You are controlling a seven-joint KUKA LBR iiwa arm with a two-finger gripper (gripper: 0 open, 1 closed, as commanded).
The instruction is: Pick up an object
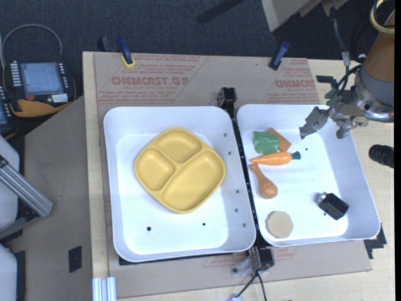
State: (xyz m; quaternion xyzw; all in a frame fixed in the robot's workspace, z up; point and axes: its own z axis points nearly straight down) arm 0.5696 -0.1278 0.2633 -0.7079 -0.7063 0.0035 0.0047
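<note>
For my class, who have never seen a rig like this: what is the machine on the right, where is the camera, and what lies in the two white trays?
The camera looks down at a slant on a bench. The machine is a robot arm reaching in from the right; its two-fingered hand hangs open, holding nothing, over the right bin. That bin holds a toy carrot, a green leafy piece, an orange drumstick-like piece, a tan round disc and a small black block. The left bin holds a yellow divided plate.

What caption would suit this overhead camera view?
Robot gripper hovers open above the right bin of toy food; yellow divided plate sits in the left bin.
</note>
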